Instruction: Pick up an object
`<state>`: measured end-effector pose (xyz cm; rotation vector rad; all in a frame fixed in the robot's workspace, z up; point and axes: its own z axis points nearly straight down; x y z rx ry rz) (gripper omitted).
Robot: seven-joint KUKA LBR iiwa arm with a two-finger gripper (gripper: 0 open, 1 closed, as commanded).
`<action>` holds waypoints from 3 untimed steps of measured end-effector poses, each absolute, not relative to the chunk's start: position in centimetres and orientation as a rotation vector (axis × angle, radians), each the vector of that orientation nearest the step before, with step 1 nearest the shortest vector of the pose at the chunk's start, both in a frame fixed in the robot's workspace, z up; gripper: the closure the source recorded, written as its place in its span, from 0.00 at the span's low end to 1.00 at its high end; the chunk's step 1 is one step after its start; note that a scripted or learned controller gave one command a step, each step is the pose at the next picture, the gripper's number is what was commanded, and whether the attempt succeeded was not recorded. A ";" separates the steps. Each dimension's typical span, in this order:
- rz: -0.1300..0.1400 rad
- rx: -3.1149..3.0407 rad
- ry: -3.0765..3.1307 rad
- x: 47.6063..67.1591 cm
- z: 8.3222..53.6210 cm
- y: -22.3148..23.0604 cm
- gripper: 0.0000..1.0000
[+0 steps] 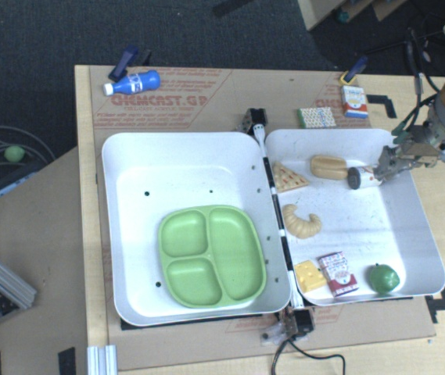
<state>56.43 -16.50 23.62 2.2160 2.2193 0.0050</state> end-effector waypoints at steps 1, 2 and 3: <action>0.000 2.220 2.221 56.3 23.4 -16.5 0.00; -0.001 2.222 2.224 58.5 16.2 -10.7 0.00; -0.001 2.223 2.222 57.1 8.4 -9.1 0.00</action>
